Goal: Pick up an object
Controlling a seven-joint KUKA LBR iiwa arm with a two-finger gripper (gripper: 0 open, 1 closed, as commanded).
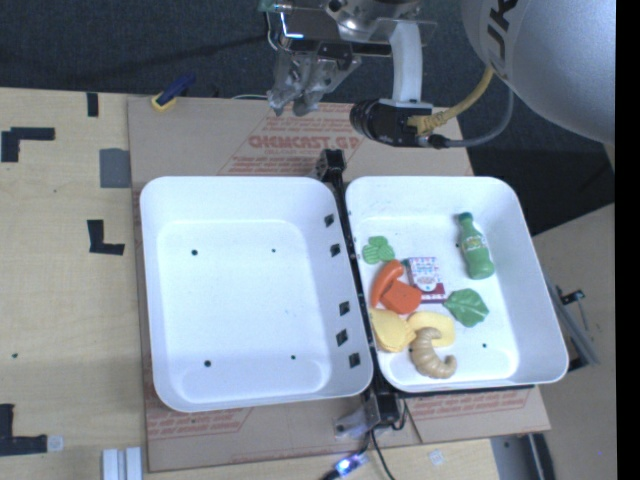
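My gripper (293, 101) hangs high above the bench, behind the far edge of the two bins, near the seam between them. Its fingers point down with nothing between them. In the right bin (520, 228) lie a green bottle (474, 246), a small red and white box (426, 274), an orange carrot-like piece (388, 282), a red piece (403, 297), two green leafy pieces (377, 250) (467, 306), a yellow piece (391, 332) and a tan croissant-shaped piece (432, 356). They crowd the bin's left half.
The left bin (165, 268) sits beside the right one, joined by black clips (345, 308) along the seam. Brown cardboard (200, 138) lies under both bins. A blue and yellow object (173, 90) rests at the cardboard's far left corner.
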